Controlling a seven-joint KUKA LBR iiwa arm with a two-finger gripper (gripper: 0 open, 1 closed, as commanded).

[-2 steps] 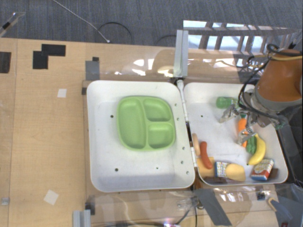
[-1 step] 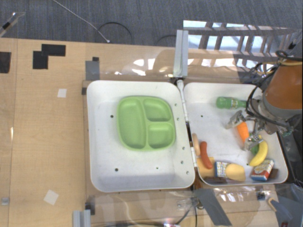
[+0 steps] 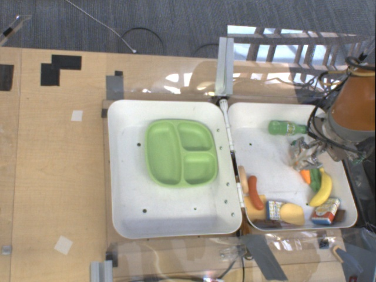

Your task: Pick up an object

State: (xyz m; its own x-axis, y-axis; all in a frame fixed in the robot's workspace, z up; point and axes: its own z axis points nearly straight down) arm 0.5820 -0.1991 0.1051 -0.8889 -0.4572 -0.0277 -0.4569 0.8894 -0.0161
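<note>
— Where is the arm's metal hand (image 3: 304, 153)?
— Low in the right white bin (image 3: 258, 128), near its right wall, just above a small orange carrot (image 3: 305, 176) and a yellow banana (image 3: 322, 190).
— Spread or pinching?
— Cannot tell; its tips blur together.
— Anything else?
— A green bottle (image 3: 287, 127) lies near that bin's far edge; a green divided plate (image 3: 180, 153) sits in the left white bin (image 3: 126, 157).

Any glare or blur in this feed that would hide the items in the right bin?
Camera view: bright reflections streak the clear panel behind the bins, above the right bin; the gripper looks soft and cluttered; the banana and green bottle read clearly; the green plate in the left bin is evenly lit.
</note>
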